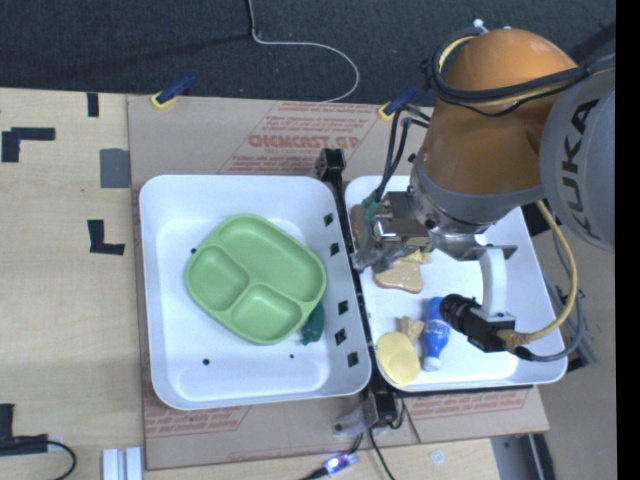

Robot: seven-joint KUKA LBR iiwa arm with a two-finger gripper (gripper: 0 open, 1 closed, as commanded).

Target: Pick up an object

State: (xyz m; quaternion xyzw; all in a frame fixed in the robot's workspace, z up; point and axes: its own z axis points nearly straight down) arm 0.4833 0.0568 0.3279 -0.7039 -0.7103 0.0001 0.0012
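Apparently no pick was completed: gripper (pixel 392 236) sat low in right bin (pixel 530 268), touching or just above tan flat piece (pixel 402 277); grip state indeterminable. Lift remained.

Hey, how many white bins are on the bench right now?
2. The left bin holds a green divided plate. The right bin sits beside it, partly covered by the arm, so some of its contents may be hidden.
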